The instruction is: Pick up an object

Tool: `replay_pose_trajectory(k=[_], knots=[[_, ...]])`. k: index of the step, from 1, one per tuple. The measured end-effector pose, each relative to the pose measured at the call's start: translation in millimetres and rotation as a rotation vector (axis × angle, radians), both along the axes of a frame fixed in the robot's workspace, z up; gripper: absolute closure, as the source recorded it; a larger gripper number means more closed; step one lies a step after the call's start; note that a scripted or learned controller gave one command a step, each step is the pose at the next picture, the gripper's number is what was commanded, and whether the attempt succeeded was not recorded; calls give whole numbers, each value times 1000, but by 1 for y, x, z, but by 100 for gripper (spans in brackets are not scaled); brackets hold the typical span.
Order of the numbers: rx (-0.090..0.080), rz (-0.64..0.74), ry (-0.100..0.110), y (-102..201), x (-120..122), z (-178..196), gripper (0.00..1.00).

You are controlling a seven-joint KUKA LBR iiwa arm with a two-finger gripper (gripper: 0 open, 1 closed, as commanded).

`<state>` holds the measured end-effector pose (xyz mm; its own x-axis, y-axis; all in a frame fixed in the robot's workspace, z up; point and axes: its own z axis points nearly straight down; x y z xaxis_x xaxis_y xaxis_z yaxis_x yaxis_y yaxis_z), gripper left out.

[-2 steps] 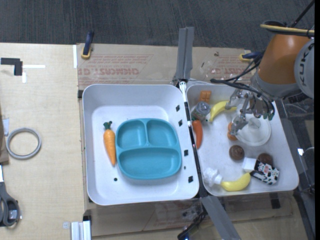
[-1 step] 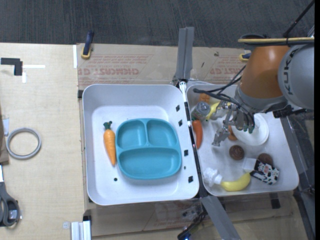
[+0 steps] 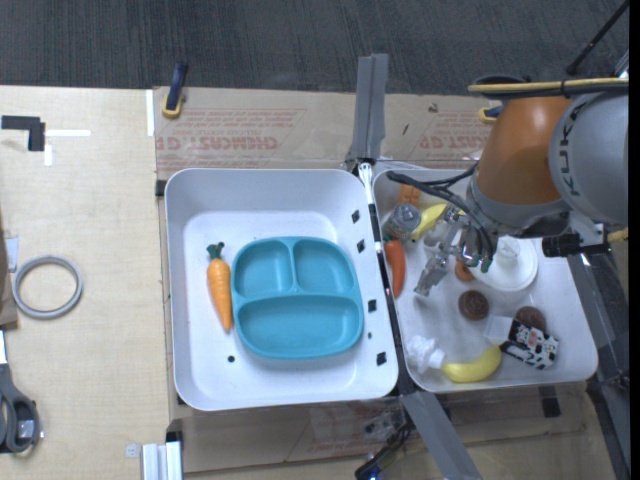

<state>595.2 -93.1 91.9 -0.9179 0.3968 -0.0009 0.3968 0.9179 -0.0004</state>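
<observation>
Near the right bin's left wall an orange carrot lies unlifted, the gripper hovering just beside it, whether spread or pressed together I cannot tell, so the pick seems not yet made.

We're looking at a robotics lab bench here, no question: a pale wooden benchtop with flattened printed cardboard laid under two shallow white bins, and dark carpet running behind it. Test props rather than real food fill the scene, with a toy carrot beside a blue divided plate on the left and a plastic banana among small items on the right. A roll of tape lies out on the bench, and the grey and orange industrial arm hangs over the right bin.
</observation>
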Motion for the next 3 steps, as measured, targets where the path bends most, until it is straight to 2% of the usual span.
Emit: replay_pose_trajectory(k=[1, 2, 3], knots=[[1, -57, -2, -89, 11, 0, 0], [0, -141, -2, -42, 11, 1, 0], [0, -122, -1, -11, -20, 0, 0]])
